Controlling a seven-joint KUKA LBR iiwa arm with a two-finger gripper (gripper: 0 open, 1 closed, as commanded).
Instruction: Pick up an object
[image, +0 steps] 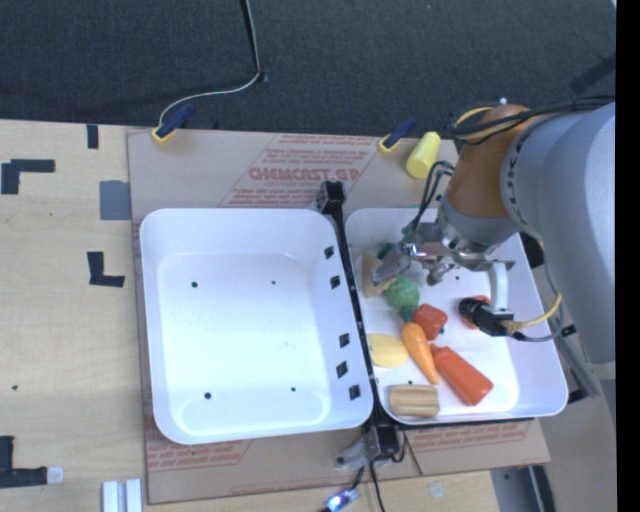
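The desk (60, 300) holds two white bins side by side. The left bin (160, 300) is bare white inside. All the toys sit in the right bin (535, 385).

Nearest the camera is a tan block (413, 400) by the front wall. Just behind it lie a yellow lump (386, 349), a carrot (421, 352) and a red-orange toy (463, 374). The carrot's long side runs from 11 o'clock to 5 o'clock, and so does the red-orange toy's. Behind them sit a small red toy (430, 319) and a green toy (403, 293), close together. A beige toy (376, 272) lies by the bin's left wall.

Farther back are the jaws (418, 254), at the end of the grey arm (560, 230). The green toy looks like the nearest thing to grab. It lies just beside the jaws, toward 7 o'clock, and the beige toy lies toward 8 o'clock.

The jaws are small and dark here, so I cannot tell how wide they stand. Nothing seems to sit between them.

A yellow thing (423, 154) rests on the desk past the bins.
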